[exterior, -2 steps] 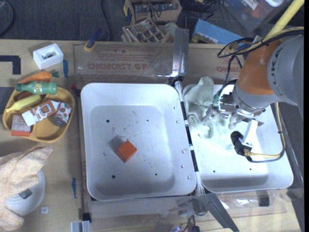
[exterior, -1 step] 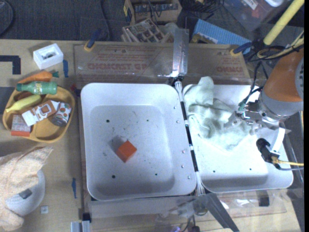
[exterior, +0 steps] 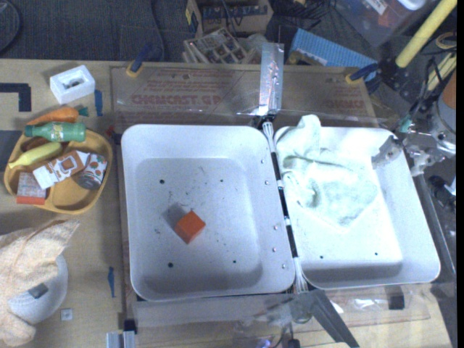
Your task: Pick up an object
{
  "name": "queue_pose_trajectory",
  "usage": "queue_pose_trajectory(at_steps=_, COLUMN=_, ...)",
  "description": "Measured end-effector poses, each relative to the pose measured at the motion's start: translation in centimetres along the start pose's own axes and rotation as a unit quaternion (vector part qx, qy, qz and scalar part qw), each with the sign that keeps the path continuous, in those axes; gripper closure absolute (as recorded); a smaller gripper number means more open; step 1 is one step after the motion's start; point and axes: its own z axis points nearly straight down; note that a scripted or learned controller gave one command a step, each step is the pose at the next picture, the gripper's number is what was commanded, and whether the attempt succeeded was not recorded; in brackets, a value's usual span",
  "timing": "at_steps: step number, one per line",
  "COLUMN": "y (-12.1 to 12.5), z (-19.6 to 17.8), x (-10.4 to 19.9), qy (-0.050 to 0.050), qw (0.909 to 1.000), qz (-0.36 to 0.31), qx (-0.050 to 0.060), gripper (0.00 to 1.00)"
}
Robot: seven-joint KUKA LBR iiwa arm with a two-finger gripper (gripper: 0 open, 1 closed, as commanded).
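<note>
Two shallow white bins side by side on a wooden worktop. In the left bin, a small orange block, lying a little below the middle of the floor, apart from every wall, with a small grey shape just beside its upper left corner. Scattered dark specks on the floor around it.

In the right bin, a pale, greenish-white crumpled cloth, spread over the upper left part and bunched up toward the top corner next to the divider.

At the upper right edge of the right bin, the claw, metallic, reaching in from the right and hanging near the far end of the cloth. Too small and blurred to tell whether released or clenched; nothing seen between its tips. Well apart from the orange block, a whole bin away.

Left of the bins, a yellow bowl heaped with toy food and small packets, among them a green bottle. Above it, a small white box. At the lower left corner, a beige towel.
</note>
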Motion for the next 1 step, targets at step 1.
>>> queue_pose_trajectory(at_steps=1, y=4.91, z=-0.39, x=7.94, qy=0.000, qw=0.9962, qz=0.088, qx=0.000, gripper=0.00)
